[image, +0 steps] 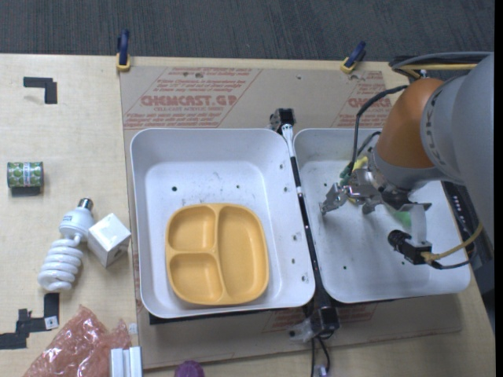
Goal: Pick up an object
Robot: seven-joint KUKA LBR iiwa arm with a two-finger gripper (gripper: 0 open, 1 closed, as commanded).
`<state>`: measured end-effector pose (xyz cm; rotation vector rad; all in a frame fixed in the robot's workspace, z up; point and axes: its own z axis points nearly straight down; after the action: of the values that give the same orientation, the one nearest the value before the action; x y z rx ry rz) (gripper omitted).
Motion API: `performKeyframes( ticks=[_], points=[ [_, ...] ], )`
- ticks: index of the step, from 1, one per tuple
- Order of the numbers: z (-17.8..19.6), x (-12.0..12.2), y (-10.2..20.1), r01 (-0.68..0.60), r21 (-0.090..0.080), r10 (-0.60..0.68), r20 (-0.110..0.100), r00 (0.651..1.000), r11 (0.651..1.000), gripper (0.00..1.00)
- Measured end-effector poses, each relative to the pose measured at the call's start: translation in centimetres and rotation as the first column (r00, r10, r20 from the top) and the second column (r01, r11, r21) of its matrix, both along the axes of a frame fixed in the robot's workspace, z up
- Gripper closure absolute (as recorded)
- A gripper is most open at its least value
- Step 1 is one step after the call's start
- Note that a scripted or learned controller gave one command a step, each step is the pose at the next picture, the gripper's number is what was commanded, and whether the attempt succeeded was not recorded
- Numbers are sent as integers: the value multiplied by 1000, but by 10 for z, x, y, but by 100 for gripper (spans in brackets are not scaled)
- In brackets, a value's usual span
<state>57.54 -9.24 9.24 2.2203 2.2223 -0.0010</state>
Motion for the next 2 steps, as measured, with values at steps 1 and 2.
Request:
performKeyframes(
  ticks=[1,2],
  points=[
    [10,1,0,-2,-1,2,2,1000,1000,100],
    [10,1,0,-2,-1,2,1,1000,1000,0]
  ],
)
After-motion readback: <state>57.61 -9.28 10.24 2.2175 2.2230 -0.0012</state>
